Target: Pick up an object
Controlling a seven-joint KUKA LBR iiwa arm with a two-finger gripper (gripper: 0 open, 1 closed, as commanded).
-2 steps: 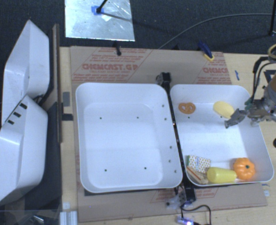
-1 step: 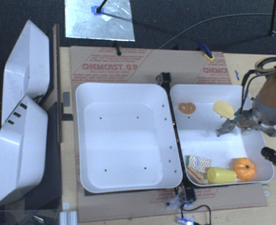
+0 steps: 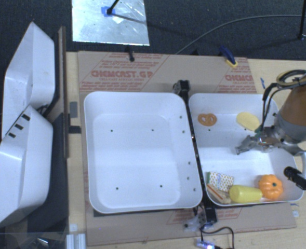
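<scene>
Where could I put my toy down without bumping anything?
The left bin has bare white floor from wall to wall. In the right bin, only the middle patch is free, between the pretzel and the patterned packet. Its near edge is crowded: yellow block, orange pumpkin. The gripper hangs by the yellow lemon.

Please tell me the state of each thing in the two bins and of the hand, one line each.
hand: low in right bin, nothing seen in it
pretzel: lying flat, far end
pale yellow piece: lying free
orange pumpkin: upright, near edge
yellow block: on its side
left bin: level on bench
</scene>
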